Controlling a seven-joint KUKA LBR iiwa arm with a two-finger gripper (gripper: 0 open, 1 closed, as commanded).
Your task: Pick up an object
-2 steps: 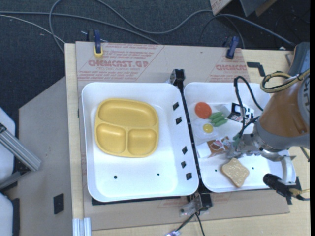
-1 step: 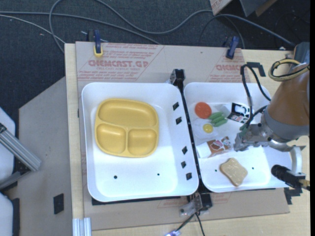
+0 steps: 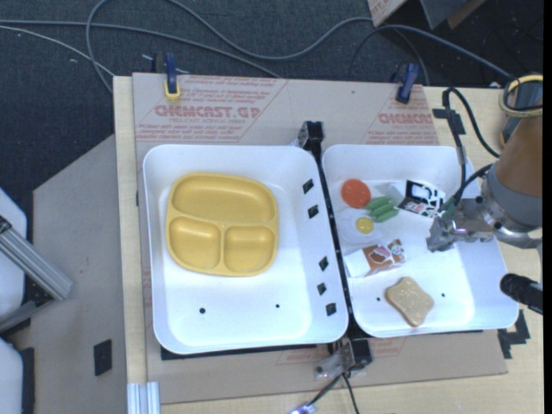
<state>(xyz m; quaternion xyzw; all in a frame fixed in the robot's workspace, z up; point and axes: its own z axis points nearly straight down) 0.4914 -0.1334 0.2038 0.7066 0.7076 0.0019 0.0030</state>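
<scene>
You would have seen the gripper low over the right bin, reaching in from that bin's right side, but whether its fingers were apart or together could not be told from this slant, and nothing showed clamped between them. Every loose thing lay in the right bin. Near its upper left sat an orange round piece, with a green piece just beside it and a small yellow piece just below. A black-and-white printed item lay near the bin's upper middle, close to the gripper. Toward the bin's middle lay a small red-and-white packet, and a tan bread-like slice rested near its lower edge. A yellow divided plate sat in the left bin, just across the divider from the right bin.
</scene>
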